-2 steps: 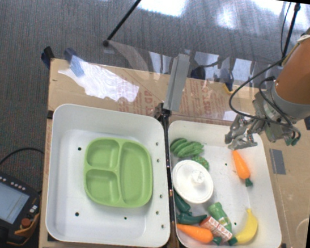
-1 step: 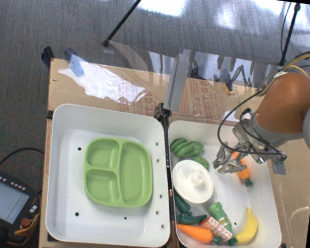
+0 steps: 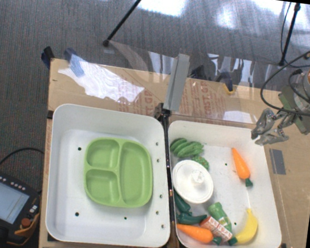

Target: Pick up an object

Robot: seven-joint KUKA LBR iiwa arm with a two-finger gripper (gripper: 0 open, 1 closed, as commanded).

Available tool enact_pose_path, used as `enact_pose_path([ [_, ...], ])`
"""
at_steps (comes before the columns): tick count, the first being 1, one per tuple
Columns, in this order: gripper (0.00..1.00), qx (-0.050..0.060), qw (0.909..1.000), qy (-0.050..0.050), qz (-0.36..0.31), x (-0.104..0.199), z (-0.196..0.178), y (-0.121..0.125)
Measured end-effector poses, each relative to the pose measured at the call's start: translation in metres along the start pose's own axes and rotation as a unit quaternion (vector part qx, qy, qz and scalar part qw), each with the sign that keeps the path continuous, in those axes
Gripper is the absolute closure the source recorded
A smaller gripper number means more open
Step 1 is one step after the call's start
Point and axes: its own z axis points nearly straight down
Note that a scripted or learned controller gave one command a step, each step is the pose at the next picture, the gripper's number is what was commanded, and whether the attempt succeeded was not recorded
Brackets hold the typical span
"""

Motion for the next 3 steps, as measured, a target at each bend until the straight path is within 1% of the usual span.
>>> enact_pose_path([
  [1,1.0,-0.013,0.9996,0.012,-0.021,0.028,0.182,0.028],
  [2,0.0,-0.007,0.9997,0.006,-0.021,0.024,0.173,0.024],
  [3,1.0,-0.006,0.9998,0.004,-0.02,0.022,0.162,0.024],
])
